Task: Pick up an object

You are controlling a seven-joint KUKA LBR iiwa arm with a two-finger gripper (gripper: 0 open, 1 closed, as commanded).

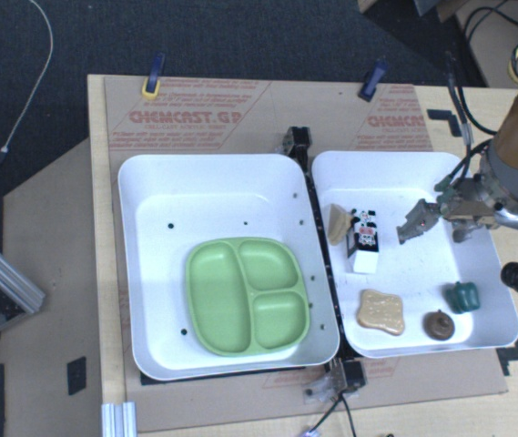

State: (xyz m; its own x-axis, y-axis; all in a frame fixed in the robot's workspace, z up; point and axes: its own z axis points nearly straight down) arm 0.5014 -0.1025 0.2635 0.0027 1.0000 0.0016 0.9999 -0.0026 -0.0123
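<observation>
Green divided plate (pixel 245 294) in left bin (pixel 140 244), right bin (pixel 486 262) with toast (pixel 380 312), cow toy (pixel 364 233), teal block (pixel 463 296), fingers (pixel 420 218) hovering above, spread open, holding nothing

The tabletop (pixel 240 107) is a brown board printed with red lettering, held at its far edge by a yellow-and-blue clamp (pixel 154 76) and a blue clamp (pixel 372 80). Two shallow white bins lie side by side on it, touching along their inner edges: the left bin (pixel 149 244) and the right bin (pixel 395 167). A black clip (pixel 297 140) sits at their far junction, and another clip (pixel 350 374) at the near one.
</observation>
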